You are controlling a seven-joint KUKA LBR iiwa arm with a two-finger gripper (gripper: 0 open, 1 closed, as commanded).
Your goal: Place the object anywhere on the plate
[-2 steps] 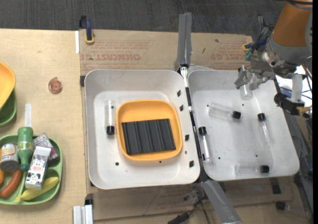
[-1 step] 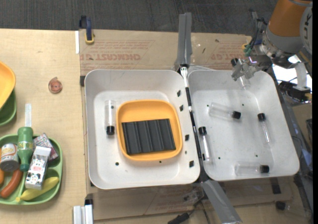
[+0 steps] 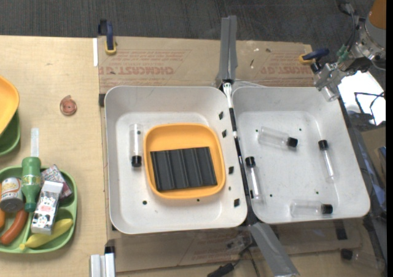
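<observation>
The arm (image 3: 374,21) enters at the upper right corner of the camera view, its orange band at the very top edge, and bends down and left so that the tool (image 3: 328,82) hangs over the back right corner of the right bin (image 3: 344,202), just at its rim. Whether the tool is apart or together cannot be told; nothing shows in it. In the right bin lie four clear tubes with black caps: one (image 3: 276,138) near the middle toward the back, one (image 3: 326,158) by the right wall, one (image 3: 252,177) along the left wall, and one (image 3: 311,209) near the front edge. A fifth tube (image 3: 135,144) lies in the left bin (image 3: 120,202), along its left wall and just beside the plate (image 3: 184,160). The plate is orange with rounded corners, sits at the middle of the left bin, and carries a dark ribbed block (image 3: 184,168) on its front part. Behind the bins a sheet of cardboard (image 3: 153,61) lies on the worktop (image 3: 49,73), printed in red with writing that is upside down and too blurred to read. At the worktop's left edge a green tray (image 3: 61,226) holds toy food, among it a green bottle (image 3: 31,180) and a small carton (image 3: 44,208) whose labels are not legible.
</observation>
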